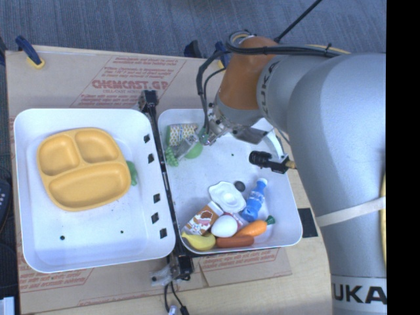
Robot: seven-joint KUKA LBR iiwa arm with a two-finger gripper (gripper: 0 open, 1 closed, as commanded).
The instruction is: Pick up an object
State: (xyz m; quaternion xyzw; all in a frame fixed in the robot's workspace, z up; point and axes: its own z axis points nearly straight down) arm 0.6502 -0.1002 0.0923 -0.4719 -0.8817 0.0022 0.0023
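My gripper (207, 137) reaches down into the far left part of the right bin (283, 231), under the orange wrist band. Its tip sits at a green and yellow packet (179, 135) and a green leafy toy (192, 151) lying against the bin's left wall. Near the front of this bin lie a blue bottle (254, 200), a white fried egg toy (226, 193), a white egg (224, 226), a carrot (252, 228), a sausage (234, 242), a banana (199, 242) and a small carton (202, 221).
The left bin (26, 241) holds a yellow divided plate (83, 168) with a small green item (133, 174) at its right rim. A black divider with clips (157, 169) runs between the bins. The big grey arm (335, 143) covers the right side.
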